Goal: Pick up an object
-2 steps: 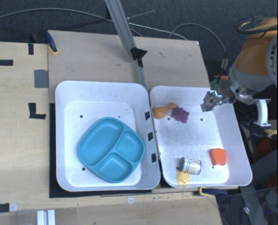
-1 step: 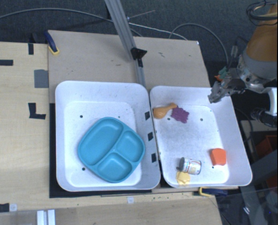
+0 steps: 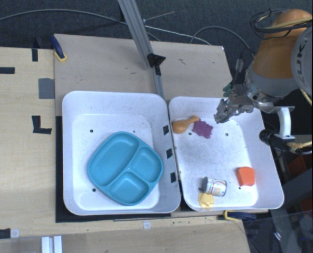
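Approach seems in hand: the tool (image 3: 223, 114), its state impossible to tell, hangs over the right bin (image 3: 267, 157) at upper right, near the purple object (image 3: 202, 129), so next it likely must descend on it

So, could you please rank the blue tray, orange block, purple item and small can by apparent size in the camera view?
1. Blue tray, by far.
2. Orange block, purple item and small can look too alike to rank.
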`<state>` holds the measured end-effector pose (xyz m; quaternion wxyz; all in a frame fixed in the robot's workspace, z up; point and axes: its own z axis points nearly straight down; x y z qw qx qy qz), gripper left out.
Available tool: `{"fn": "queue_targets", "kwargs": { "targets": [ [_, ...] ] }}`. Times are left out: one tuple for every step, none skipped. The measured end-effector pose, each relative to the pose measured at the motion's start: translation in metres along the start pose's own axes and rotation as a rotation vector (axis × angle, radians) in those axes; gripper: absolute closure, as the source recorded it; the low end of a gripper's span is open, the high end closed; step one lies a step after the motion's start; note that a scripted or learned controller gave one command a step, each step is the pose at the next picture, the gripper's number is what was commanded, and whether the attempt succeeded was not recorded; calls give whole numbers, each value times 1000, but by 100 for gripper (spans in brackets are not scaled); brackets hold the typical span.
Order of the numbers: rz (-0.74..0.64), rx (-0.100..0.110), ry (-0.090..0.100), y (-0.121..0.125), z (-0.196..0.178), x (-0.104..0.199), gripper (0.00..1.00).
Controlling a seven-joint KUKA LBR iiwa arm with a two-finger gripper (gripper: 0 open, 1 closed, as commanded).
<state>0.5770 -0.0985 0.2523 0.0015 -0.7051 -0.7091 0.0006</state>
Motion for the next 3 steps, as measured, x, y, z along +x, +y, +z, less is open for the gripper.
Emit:
{"fn": "queue_targets", "kwargs": {
  "targets": [
    [-1,-1,1,-5,-4,50,100],
    [-3,0,0,-13,2,114,100],
    [-1,1,0,-32,13,164,100]
  ]
}}
